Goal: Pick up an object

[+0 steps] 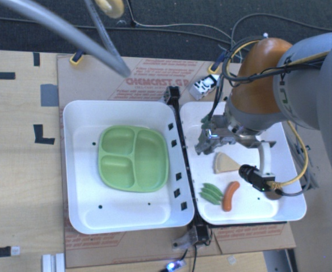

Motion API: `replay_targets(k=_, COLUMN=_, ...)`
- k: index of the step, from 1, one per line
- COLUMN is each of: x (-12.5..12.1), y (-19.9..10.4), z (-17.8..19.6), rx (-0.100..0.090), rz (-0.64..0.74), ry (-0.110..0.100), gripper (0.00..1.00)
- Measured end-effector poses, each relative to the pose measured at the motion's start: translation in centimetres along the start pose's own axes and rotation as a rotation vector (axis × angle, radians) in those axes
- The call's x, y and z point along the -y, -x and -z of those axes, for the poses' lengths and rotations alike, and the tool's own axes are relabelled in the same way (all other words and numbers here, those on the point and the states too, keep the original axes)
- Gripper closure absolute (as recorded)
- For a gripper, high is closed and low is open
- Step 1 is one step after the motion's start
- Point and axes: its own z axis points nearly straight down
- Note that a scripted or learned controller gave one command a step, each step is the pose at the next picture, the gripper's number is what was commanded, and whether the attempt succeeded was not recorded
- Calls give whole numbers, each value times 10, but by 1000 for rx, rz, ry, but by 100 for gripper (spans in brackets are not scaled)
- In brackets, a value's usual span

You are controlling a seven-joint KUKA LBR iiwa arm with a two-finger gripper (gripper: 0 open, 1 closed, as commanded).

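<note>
From the camera view above the worktop [18,152], my hand [211,142] hangs low over the right bin [290,211], near its left wall. I cannot tell how its grasping end stands; the metal parts blur together there, and I see nothing held.

The nearest thing to take is the pale wedge [226,162], lying just beside my hand, down and to the right in this view. Its pointed end faces up toward my wrist, its broad edge away. Further toward the bin's near edge lie the orange sausage [230,196], its long axis slanting up to the right, and the green pods [211,193] just to its left.

A black fitting on a cable [255,177] hangs from my arm right of the wedge and close above the sausage; I judge it could crowd a descent there. The left bin [75,208] holds a green divided plate [134,158], well apart across the divider [180,152].
</note>
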Motion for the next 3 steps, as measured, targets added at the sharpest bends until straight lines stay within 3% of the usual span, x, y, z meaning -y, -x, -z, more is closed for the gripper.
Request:
replay_targets(k=2, x=13, y=-101, z=-11, rx=0, rz=1, ry=0, gripper=100)
replay_targets(k=3, x=13, y=-98, z=-11, rx=2, rz=-3, ry=0, gripper=0)
